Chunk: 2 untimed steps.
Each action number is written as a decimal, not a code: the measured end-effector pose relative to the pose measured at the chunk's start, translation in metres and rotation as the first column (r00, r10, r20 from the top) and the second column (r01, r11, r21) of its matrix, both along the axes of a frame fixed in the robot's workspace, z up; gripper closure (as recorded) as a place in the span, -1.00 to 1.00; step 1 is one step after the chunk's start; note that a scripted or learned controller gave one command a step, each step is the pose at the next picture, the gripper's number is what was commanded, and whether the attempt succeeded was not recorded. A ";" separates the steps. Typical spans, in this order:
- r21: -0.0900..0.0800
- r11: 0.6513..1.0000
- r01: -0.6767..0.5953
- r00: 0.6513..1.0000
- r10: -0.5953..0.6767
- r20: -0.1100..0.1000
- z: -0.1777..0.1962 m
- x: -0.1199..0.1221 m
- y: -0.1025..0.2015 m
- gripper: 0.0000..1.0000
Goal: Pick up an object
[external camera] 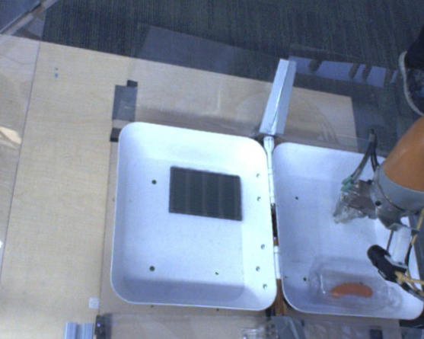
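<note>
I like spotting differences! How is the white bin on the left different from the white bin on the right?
The left shallow white bin has a dark grey ribbed rectangle lying flat in its middle; the right shallow white bin holds a clear plastic container with an orange piece inside, near its front. The grey arm's gripper hangs over the right bin. Both are white, shallow, round-cornered.

I reach in from the right, my grey arm [419,171] with its orange band over the right bin [310,185], my gripper [350,203] hanging above that bin's white floor near its middle. Nearer the front edge of the same bin lies a clear plastic container [355,284] with an orange object [352,290] inside it, apart from my gripper. The left bin [132,255] sits just beside, with a dark ribbed rectangular pad [205,194] on its floor. Both bins rest on the pale wooden bench [52,222].
</note>
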<state>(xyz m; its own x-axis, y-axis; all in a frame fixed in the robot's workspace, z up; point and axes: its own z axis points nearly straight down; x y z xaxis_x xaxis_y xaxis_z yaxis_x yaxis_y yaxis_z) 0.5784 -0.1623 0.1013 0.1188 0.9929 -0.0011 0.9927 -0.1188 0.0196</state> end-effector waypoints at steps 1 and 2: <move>0.000 1.000 0.000 1.000 0.000 0.000 0.000 0.000 0.000 -1.00; 0.001 1.000 0.007 1.000 -0.007 -0.011 0.121 -0.001 -0.039 -1.00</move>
<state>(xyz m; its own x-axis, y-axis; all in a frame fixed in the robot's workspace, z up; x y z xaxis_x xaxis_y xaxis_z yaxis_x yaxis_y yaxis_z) 0.5778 -0.2011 0.2221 0.1254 0.9921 -0.0017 0.9921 -0.1253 0.0082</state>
